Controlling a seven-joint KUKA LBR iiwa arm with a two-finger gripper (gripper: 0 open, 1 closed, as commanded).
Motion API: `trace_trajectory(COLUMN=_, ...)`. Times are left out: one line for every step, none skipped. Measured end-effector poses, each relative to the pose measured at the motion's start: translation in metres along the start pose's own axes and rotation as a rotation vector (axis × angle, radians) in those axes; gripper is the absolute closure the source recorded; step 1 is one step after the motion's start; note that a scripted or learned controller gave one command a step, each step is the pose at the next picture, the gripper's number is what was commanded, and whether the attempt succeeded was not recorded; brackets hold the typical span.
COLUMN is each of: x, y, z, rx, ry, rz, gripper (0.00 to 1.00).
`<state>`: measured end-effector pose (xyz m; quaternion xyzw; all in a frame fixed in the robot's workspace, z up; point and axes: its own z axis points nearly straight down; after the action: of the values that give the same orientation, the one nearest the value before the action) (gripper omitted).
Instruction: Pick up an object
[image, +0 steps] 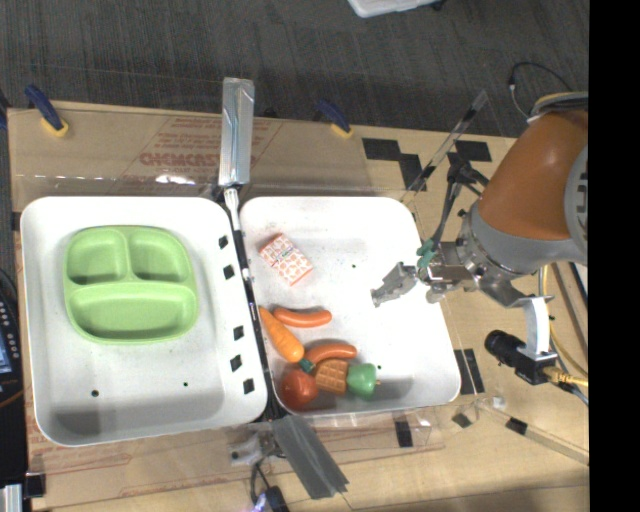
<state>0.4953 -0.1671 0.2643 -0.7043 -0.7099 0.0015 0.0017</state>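
The right bin (400, 345) holds several toy foods. A pink and white carton (286, 259) lies near its back left. Toward the front left are an orange sausage (303, 317), a carrot (283, 338), a second sausage (330, 351), a red tomato (298, 388), a brown waffle piece (332, 376) and a green pepper (362, 378), bunched close together. My gripper (393, 286) hangs over the right half of this bin, tilted to the left, above bare white floor. It is well to the right of the foods and nothing shows in it.
The left bin (60, 400) carries a green divided plate (130, 282). A metal divider bar (236, 130) runs between the bins at the back. Blue clamps (45, 108) hold the cardboard base at the far edge.
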Motion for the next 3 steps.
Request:
trace_trajectory(x=0.064, y=-0.018, z=0.09, rx=0.002, ry=0.0, rz=-0.084, gripper=0.0)
trace_trajectory(x=0.074, y=0.017, z=0.161, rx=-0.012, ry=0.001, rz=-0.061, gripper=0.0)
trace_trajectory(x=0.072, y=0.014, z=0.157, rx=0.001, ry=0.0, rz=-0.063, gripper=1.0)
